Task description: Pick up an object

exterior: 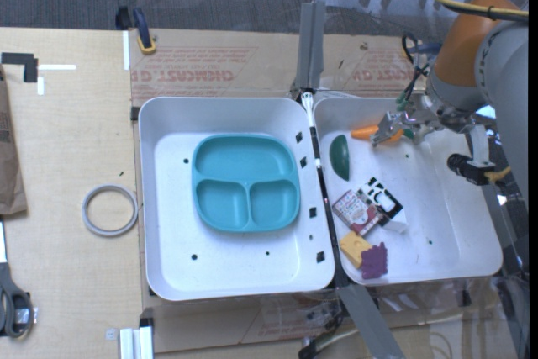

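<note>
Grey arm reaching from right, end effector (pixel 392 130) low, apparently tilted

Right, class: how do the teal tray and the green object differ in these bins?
The teal tray is large, with three compartments, in the left bin; the green object is small, plain and oval, in the right bin. The tray is lighter, the green object darker. Both rest on bin floors.

Teal tray (pixel 246 182), white bins (pixel 160 206), green leaf-shaped piece (pixel 340 155), purple piece (pixel 375 260)

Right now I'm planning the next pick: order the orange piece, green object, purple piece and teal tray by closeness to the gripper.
From the gripper:
1. Orange piece, just beside it, right bin.
2. Green object, by the divider.
3. Purple piece, right bin's near corner.
4. Teal tray, left bin.
</note>
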`<state>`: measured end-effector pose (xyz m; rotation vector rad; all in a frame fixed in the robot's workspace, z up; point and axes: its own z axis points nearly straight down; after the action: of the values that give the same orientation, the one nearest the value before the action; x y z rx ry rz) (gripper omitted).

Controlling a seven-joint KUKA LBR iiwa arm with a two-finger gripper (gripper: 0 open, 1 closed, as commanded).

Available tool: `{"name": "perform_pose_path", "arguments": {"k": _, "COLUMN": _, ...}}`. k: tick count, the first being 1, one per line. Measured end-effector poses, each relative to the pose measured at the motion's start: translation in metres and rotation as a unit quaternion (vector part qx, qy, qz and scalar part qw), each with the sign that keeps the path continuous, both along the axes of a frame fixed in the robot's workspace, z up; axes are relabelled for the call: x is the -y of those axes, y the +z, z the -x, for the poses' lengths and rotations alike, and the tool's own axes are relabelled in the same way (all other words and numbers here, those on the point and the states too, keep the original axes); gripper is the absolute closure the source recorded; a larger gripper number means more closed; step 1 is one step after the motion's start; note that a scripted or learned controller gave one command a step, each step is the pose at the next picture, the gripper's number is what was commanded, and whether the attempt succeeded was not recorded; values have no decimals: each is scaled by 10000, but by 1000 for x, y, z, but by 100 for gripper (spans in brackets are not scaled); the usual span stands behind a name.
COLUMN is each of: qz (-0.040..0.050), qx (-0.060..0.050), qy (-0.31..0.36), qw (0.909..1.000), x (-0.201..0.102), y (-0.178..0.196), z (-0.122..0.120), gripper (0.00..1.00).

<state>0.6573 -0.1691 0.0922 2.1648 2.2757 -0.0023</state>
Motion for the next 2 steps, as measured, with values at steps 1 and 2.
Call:
{"name": "perform_pose_path", "arguments": {"k": 1, "qz": -9, "qx": -4, "qy": 1100, "qw": 9939, "x": -8, "y": -1, "z": 97, "gripper": 0}}
{"name": "perform_pose_path", "arguments": {"k": 2, "qz": -8, "qx": 1, "qy": 2021, "qw": 9794, "x": -33, "y": -1, "z": 123, "gripper": 0}}
